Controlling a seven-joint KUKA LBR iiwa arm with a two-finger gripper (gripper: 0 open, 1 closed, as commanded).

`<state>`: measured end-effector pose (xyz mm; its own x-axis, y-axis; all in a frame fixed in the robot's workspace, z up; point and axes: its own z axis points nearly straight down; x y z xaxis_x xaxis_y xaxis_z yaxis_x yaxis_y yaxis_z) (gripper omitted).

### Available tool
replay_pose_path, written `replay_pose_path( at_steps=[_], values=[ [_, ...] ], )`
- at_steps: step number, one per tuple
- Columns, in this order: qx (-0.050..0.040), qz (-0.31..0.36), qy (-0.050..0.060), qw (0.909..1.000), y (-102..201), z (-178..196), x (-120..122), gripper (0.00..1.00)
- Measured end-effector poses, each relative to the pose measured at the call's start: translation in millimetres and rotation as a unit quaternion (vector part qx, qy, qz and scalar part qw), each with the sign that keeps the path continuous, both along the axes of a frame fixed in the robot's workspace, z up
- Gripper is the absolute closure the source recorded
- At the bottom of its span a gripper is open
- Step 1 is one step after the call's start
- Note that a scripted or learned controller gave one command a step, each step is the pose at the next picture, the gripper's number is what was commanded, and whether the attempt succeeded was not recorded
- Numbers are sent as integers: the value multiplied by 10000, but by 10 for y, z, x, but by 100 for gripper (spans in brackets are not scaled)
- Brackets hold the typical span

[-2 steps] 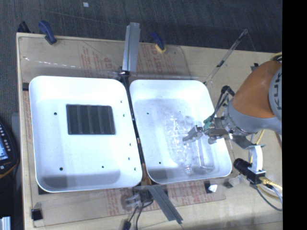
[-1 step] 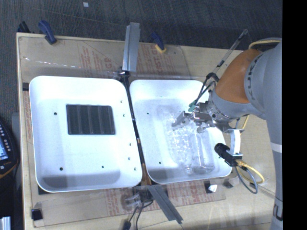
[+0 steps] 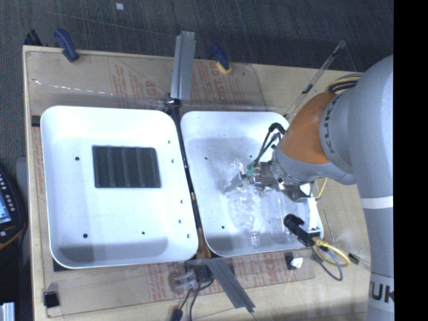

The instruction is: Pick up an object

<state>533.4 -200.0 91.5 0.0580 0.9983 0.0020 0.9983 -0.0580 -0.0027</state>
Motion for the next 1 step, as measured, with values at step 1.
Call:
replay_pose_path(
  at_steps=[1],
  values=[
    [5,505,11,9987,518,-6,-6,0]
  ],
)
